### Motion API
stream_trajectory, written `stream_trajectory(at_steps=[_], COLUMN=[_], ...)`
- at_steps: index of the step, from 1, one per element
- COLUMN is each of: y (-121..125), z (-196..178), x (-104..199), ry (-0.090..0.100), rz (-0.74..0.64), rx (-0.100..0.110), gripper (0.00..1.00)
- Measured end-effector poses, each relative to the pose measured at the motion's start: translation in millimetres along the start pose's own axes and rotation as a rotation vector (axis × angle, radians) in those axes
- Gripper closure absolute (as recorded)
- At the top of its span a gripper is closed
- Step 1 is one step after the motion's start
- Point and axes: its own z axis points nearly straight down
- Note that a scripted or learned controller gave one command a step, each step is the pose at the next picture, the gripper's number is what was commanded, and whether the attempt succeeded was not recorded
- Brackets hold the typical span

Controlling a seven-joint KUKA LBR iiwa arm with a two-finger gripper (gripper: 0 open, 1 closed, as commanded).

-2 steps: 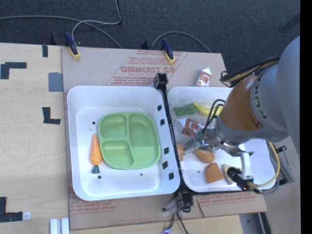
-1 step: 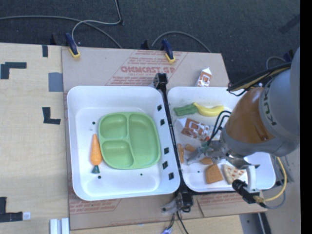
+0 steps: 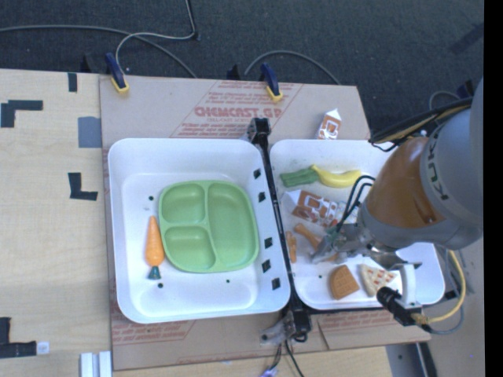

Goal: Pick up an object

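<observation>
Right bin (image 3: 440,293), lower right of frame: a brown bread piece (image 3: 343,281) and a pizza slice (image 3: 379,276) lie side by side near its lower edge.
Gripper (image 3: 328,244): low in the right bin's middle, fingers slightly apart, nothing seen between them.
By the gripper: small orange bits (image 3: 292,246) at left, a patterned packet (image 3: 313,207) just above.
Upper right bin: banana (image 3: 336,177) touching a green piece (image 3: 297,178).
Left bin (image 3: 126,210): green divided plate (image 3: 208,226), carrot (image 3: 154,244) just left of it.
Beyond the bins: a small carton (image 3: 331,125) on the cardboard.
</observation>
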Motion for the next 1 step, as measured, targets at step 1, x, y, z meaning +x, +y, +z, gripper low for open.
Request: stream_trajectory(at_steps=[1], y=[68.2], z=[-88.4], x=[72.8], ry=[0.002], rz=[-0.002], rx=[0.004], gripper=[1.00])
